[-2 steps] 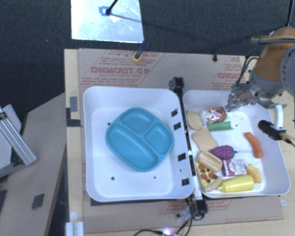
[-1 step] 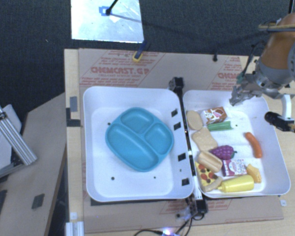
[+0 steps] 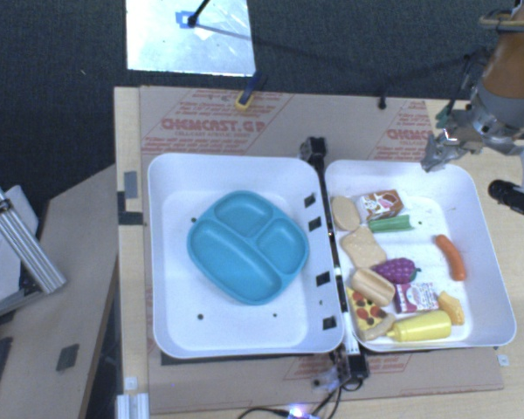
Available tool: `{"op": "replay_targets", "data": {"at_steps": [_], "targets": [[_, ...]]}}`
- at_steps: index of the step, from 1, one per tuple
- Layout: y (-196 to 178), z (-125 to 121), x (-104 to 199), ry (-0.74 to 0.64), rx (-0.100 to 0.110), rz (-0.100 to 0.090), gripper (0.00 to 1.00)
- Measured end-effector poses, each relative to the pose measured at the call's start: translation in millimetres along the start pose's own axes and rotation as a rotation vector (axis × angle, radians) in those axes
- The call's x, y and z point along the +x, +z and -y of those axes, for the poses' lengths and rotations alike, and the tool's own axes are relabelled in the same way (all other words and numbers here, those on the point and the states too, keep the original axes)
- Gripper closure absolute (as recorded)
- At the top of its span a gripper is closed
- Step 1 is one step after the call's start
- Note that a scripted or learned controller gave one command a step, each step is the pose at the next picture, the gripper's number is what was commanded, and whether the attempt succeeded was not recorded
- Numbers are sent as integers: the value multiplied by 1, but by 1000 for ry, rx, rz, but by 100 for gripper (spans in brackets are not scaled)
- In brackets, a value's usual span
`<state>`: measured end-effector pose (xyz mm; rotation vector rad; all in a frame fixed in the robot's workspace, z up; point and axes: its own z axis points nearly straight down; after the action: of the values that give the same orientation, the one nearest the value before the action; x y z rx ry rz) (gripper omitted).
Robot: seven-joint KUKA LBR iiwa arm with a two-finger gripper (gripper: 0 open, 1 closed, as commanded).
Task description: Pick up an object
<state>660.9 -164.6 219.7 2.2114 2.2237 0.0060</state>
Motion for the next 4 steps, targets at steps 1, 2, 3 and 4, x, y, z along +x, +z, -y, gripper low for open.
{"op": "replay_targets", "data": {"at_steps": [1, 2, 3, 4], "targets": [[8, 16, 49, -2, 6, -2, 100], [0, 37, 109, -3, 7, -3, 100], [-10, 44, 137, -1, 6, -2, 100], [4, 38, 127, 5, 6, -1, 100]]}}
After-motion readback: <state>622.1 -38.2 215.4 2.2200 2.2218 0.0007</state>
